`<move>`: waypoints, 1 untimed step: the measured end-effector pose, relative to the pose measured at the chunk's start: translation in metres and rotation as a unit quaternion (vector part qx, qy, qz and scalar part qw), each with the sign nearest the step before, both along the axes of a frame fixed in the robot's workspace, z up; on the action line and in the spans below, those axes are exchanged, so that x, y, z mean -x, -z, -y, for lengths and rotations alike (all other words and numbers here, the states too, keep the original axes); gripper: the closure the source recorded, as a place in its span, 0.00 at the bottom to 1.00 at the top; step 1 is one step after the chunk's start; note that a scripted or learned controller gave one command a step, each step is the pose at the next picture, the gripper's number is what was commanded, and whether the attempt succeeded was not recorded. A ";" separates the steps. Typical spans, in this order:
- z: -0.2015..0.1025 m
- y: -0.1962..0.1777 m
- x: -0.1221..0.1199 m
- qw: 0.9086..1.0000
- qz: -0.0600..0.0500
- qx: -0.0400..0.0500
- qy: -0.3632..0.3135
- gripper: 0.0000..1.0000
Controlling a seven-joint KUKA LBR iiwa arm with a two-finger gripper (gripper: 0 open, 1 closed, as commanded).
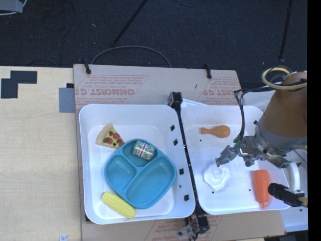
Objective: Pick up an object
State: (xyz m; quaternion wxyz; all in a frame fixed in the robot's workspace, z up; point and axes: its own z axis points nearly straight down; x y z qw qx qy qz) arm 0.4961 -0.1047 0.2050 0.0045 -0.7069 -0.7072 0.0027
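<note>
Grey gripper [226, 157] low in right bin [225, 122], finger spread unclear, just above white object [216, 177]

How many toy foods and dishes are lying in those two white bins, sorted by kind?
Pizza slice: 1
Corn cob: 1
Small can on the plate: 1
Blue divided plate: 1
Chicken drumstick: 1
White fried egg: 1
Carrot: 1
Total: 7, with 4 in the left bin and 3 in the right bin.
</note>
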 end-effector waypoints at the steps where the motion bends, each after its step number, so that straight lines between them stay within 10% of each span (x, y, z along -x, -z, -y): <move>1: -0.001 0.062 -0.005 1.000 0.000 0.000 0.000 0.00</move>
